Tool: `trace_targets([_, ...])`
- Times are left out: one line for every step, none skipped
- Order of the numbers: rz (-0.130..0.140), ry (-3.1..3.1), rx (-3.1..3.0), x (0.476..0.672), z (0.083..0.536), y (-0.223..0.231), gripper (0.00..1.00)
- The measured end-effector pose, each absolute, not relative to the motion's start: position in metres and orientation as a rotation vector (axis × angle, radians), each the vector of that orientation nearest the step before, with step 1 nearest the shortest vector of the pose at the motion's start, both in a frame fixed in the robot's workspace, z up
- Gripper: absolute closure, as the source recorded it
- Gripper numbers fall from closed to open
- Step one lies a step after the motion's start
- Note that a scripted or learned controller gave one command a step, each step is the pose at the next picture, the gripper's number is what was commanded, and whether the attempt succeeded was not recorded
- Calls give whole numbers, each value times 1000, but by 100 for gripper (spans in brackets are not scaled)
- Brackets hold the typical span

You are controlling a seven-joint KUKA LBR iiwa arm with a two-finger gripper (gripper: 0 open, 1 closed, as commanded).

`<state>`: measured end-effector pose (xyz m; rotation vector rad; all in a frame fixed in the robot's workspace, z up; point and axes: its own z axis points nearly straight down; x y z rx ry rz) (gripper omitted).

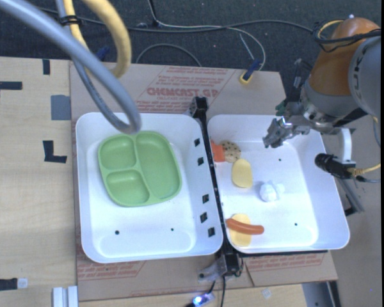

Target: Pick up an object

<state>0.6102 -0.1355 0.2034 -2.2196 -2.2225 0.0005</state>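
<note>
While my claw [274,135] hangs over the upper part of the right bin [320,235], nothing has been picked up. I cannot tell whether it is released or clenched; it is dark and small from here. The likely targets lie below it: a yellow piece [242,173], a white lump [268,191], and a hot dog [244,228] at the bin's bottom left.

Grey arm [370,75], orange band [336,50], dark pincer [273,135]
</note>
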Motion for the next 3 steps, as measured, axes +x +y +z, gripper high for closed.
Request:
trace_targets([2, -2225, -2214, 588, 200, -83, 100])
trace_targets([1, -2226, -2212, 583, 198, -27, 100])
trace_targets([0, -2226, -2215, 571, 215, 21, 100])
